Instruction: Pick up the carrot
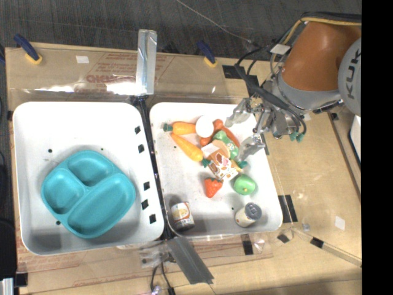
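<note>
Carrot in right bin, upper-left part of the toy pile, not held.

Carrot lies diagonally at frame centre, its top end just below a second orange vegetable piece that touches a white egg. Lower right of it: small printed carton, print too small to read, with a strawberry beneath and a green apple beside that. Along the bin's lower edge, a labelled can and a grey-lidded jar; labels unreadable. Gripper hovers over the bin's upper-right rim, fingers spread, nothing between them. Arm housing at the right edge shows partial lettering "KU". Left bin holds a teal divided plate.
</note>
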